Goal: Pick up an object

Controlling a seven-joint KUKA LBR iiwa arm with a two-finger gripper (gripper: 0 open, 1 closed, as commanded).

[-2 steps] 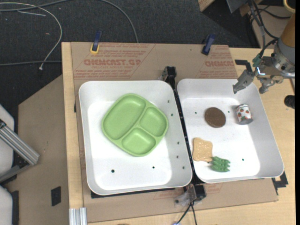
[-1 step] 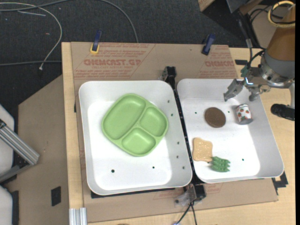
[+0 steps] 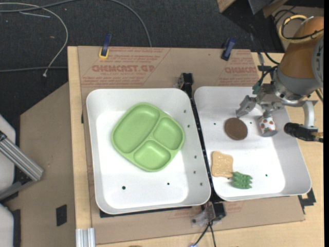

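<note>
In the right bin (image 3: 288,169) lie a brown round disc (image 3: 236,128), a tan bread-like slice (image 3: 222,164), a small green leafy toy (image 3: 241,180) and a small white piece with red spots (image 3: 266,126). My gripper (image 3: 257,109) hangs over the bin's far part, just behind the disc and the spotted piece. Its fingers stand spread, one finger (image 3: 245,107) pointing left toward the disc. Nothing sits between them. The spotted piece lies right below the other finger, and I cannot tell whether they touch.
The left bin (image 3: 103,179) bears a green divided plate (image 3: 148,136). A black divider with clamps (image 3: 186,80) runs between the bins. The arm's orange band (image 3: 303,45) and cables crowd the far right. Blue clips (image 3: 106,44) hold the cardboard at the back.
</note>
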